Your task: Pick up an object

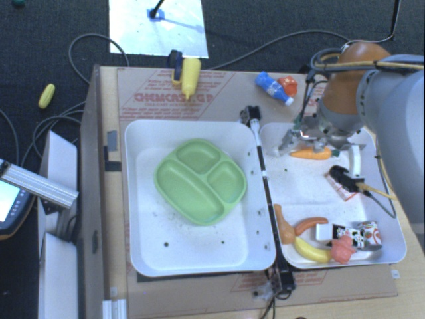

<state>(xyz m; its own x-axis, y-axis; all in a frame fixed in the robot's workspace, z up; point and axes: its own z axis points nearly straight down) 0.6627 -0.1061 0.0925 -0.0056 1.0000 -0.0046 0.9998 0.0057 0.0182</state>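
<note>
Plate in left bin, carrot at right bin back, banana at front

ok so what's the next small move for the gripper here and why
Probably lower a touch onto the orange carrot. The gripper hangs right over it at the far end of the right bin, and the carrot looks to be lying on the bin floor, not yet picked up.

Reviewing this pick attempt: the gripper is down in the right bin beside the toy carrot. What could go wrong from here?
1. The toy carrot lies right beside the gripper, partly under the wrist, so it could be pushed aside instead of picked up.
2. Both sit near the back wall of the right bin, so a sideways move might scrape that wall.
3. The toy banana lies packed among other toys, so a try there may drag its neighbours.
</note>
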